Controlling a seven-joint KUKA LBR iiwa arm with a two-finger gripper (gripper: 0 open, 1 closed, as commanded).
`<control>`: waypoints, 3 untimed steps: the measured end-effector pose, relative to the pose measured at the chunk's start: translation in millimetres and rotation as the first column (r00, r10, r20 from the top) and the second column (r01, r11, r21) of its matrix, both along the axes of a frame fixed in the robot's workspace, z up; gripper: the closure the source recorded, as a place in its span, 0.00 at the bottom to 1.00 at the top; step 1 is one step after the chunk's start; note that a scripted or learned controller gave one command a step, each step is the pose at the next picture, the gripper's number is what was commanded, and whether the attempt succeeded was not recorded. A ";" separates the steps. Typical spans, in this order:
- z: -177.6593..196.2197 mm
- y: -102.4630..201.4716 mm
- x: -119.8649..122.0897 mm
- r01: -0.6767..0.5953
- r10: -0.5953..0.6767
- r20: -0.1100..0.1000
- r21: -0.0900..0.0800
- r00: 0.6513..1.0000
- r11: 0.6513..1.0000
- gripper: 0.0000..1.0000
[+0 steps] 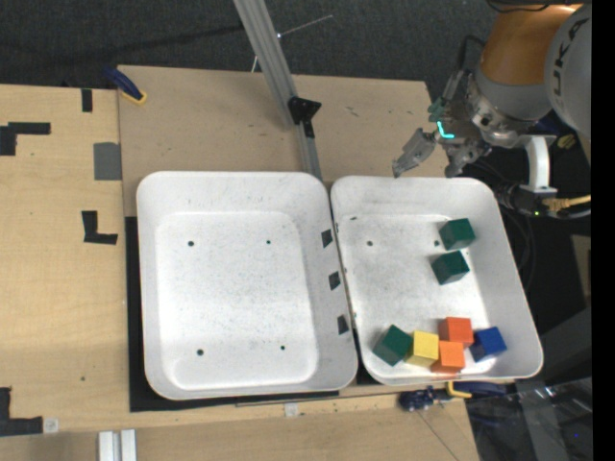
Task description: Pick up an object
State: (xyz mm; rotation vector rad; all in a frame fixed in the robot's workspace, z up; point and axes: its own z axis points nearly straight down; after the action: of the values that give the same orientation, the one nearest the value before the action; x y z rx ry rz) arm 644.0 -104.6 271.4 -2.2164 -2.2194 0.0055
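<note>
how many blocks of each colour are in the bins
green blocks: 3
orange blocks: 2
yellow block: 1
blue block: 1
total: 7, all in the right bin

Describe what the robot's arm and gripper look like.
The arm is grey with a broad orange band above the wrist and dark lettering on its side. The gripper is grey metal with two fingers, a small teal light glowing at its base, and dark cables running nearby.
</note>
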 end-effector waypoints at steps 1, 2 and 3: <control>3.2 0.0 0.8 -0.001 0.001 0.005 -0.001 1.000 1.000 0.00; -61.6 2.1 1.9 0.000 0.000 -0.002 -0.002 1.000 1.000 0.00; -106.6 -1.1 -2.5 0.000 0.000 0.000 -0.002 1.000 1.000 0.00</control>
State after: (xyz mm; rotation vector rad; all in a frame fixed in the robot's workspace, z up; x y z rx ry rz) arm 641.5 -105.7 164.8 -2.2182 -2.2203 0.0075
